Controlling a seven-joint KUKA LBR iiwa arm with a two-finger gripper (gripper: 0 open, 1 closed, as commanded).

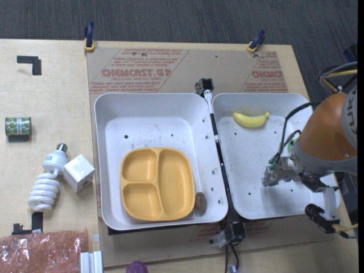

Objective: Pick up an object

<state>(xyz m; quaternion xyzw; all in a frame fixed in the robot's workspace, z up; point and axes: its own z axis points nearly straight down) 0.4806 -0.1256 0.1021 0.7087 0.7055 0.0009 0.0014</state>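
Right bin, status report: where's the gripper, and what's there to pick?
Gripper low over right bin floor. Banana at bin's far side, apart from gripper. Nothing between them.

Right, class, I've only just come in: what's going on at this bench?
A grey and orange robot arm reaches into the right bin, with its gripper low over the bin floor. The banana lies apart from it, near the bin's far wall. The left bin holds a yellow divided tray with a small brown object touching its edge. Nothing appears to be picked up yet.
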